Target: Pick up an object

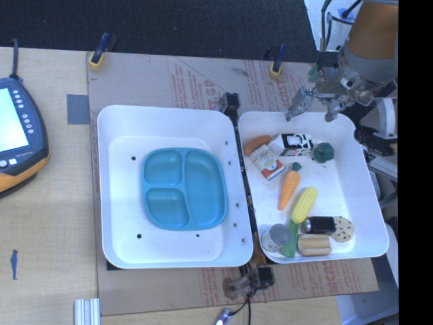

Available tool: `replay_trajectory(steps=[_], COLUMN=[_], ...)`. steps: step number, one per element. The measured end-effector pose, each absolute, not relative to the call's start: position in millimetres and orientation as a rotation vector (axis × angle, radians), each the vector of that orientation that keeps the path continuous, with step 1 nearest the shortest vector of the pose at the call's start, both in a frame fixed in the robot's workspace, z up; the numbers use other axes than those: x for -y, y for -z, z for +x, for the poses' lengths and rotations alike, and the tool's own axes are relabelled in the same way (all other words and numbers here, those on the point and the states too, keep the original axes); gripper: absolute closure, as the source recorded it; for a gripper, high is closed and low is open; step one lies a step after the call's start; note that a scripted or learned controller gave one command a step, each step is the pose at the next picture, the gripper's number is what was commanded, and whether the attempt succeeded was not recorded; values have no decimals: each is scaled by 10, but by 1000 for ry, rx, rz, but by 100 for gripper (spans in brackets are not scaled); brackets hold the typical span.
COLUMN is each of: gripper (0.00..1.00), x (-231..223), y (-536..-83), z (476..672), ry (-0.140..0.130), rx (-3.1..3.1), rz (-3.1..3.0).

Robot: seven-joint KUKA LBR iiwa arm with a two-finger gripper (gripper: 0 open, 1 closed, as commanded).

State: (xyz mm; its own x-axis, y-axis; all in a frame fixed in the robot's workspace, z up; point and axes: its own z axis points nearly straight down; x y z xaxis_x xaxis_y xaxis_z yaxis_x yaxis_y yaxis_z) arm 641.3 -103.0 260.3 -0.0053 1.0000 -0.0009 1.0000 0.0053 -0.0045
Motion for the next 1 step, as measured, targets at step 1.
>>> replay_trajectory(steps=[1], gripper=[0], x=[930], y=[-1032], z=[5722], ry=[-9], rx=[2225], rz=[-2212])
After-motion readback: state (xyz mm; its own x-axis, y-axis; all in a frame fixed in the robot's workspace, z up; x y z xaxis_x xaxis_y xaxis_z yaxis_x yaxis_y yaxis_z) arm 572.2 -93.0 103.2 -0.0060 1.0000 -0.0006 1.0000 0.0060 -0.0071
